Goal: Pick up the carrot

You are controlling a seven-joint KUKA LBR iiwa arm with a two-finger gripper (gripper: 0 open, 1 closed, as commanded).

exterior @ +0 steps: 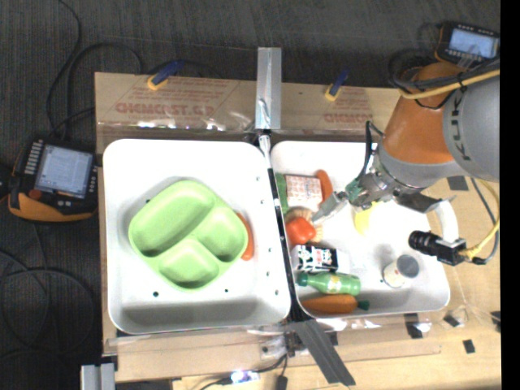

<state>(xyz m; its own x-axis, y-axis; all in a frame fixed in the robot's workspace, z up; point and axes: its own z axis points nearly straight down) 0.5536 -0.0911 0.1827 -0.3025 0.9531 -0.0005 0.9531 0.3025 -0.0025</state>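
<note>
Carrot (331, 304): we see it lying at the near edge of the right bin (422, 299), touching the green bottle (329, 283).
Long axis: roughly left to right in the camera view.
Gripper (331, 207): we place it above the bin's middle, near the tomato (301, 231).
Fingers: we cannot tell their state.
Offset: we judge the carrot lies well apart, toward the near edge from the gripper.
</note>
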